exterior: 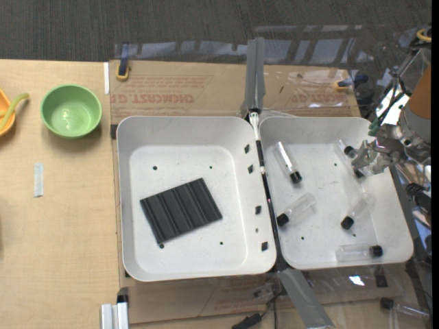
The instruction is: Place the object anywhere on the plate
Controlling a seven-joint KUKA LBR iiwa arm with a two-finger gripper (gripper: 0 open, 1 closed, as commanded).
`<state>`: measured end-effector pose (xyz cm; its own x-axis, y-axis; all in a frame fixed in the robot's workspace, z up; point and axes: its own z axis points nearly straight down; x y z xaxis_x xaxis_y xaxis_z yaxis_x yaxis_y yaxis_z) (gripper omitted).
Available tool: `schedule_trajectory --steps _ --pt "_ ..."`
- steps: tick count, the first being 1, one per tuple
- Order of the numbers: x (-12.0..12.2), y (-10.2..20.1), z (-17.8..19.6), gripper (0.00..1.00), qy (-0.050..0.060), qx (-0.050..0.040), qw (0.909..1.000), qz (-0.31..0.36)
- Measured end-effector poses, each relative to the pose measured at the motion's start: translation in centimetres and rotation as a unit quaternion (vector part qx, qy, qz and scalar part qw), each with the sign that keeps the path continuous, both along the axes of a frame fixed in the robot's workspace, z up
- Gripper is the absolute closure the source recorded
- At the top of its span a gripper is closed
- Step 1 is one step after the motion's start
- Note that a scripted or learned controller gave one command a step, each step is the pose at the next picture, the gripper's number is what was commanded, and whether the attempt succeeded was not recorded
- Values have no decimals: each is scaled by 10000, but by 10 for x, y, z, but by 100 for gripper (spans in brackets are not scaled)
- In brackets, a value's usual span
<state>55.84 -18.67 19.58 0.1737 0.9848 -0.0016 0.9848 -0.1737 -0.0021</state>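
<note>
A dark grey ribbed plate (181, 210) lies flat and slightly turned in the left white bin (137, 252). Several clear tubes with black caps are scattered in the right bin (401, 242): one (287, 162) near its upper left, one (296, 210) at mid left, one (355, 211) at mid right and one (357, 252) by the front wall. My gripper (365, 162) hangs low over the right bin's upper right part, right next to another small capped tube (343, 148). I see no tube held in it.
A green bowl (71, 111) stands on the wooden bench at far left, with an orange thing (5, 115) at the view's left edge. Cardboard (178, 91) lies behind the bins. A hinge bar (255, 81) runs between the two bins.
</note>
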Motion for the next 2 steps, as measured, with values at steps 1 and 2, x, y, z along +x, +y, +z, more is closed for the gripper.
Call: schedule_trajectory --steps 1,2 --pt "-67 62 -67 100 12 12 9967 815" --pt "20 111 33 100 -4 2 9889 1488"
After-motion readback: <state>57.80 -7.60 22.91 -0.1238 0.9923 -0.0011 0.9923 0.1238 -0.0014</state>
